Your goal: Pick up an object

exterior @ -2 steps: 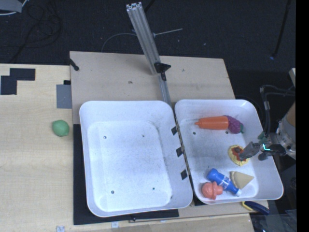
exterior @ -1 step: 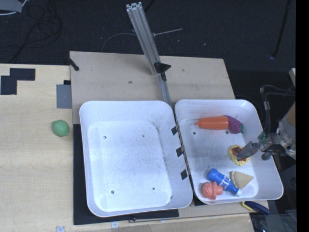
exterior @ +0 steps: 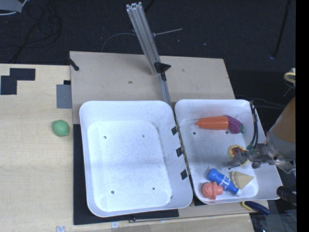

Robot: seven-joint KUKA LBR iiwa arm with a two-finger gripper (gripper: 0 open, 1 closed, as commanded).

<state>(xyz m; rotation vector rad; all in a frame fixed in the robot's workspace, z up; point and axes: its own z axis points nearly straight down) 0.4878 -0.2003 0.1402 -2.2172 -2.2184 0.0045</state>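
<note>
From above, the arm reached in from the right, and its gripper (exterior: 240, 159) hung low over the right bin (exterior: 217, 109). Its two dark fingers looked a little spread, and nothing sat between them, so it was not holding anything. The tips pointed at a small yellow and red toy (exterior: 235, 152), just beside them, near the bin's right wall.

I think the arm was at the reaching step, and the pick had not happened. Next it would need to go down around one toy and pinch it, then lift.

The other toys lay in the same bin. A smooth orange carrot shape with a bumpy purple end (exterior: 218, 123) lay near the top. A shiny blue toy (exterior: 223, 181) lay near the bottom, touching a lumpy pink one (exterior: 211, 190). A pale wedge (exterior: 243, 179) with a pointy tip sat just beside the blue toy. They all looked like hard plastic.

The left bin (exterior: 126, 109) was white with little speckles. A round green ball (exterior: 61, 128) sat on the wooden bench (exterior: 29, 168), well apart from the bins.
</note>
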